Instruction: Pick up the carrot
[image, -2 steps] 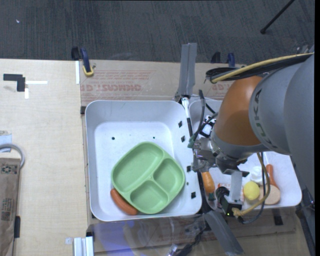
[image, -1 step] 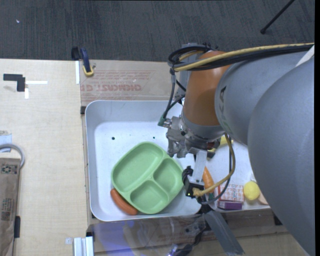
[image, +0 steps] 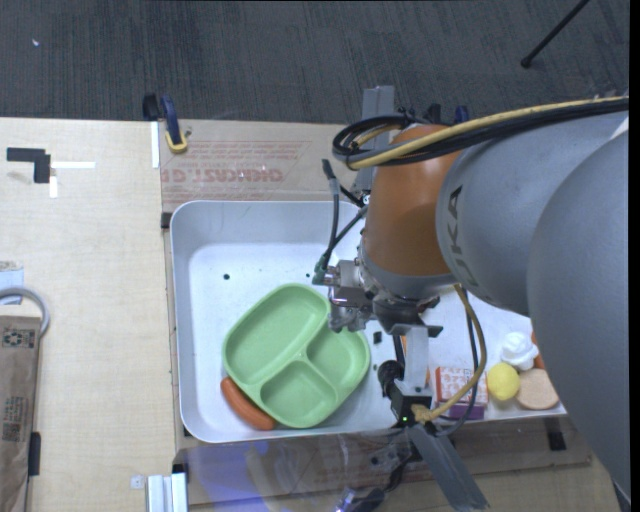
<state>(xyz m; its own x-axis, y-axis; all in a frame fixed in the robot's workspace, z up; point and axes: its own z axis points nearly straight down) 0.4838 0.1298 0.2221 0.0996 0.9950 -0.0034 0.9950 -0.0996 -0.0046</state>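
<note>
Your carrot lies at the near left of the bin, tucked against the plate. The gripper hangs over the plate's right rim, and you cannot tell whether it is open or closed. By my judgement, the grasp is yet to come.

Plate and carrot in the left bin
The carrot lies against the plate's near-left edge — both toward the bin's near wall.

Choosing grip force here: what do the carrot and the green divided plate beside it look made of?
Carrot: probably a moulded plastic or rubber toy; smooth, uniform orange with a soft sheen. Green divided plate: likely hard plastic, semi-matte; even colour, rounded moulded rims between three compartments.
</note>
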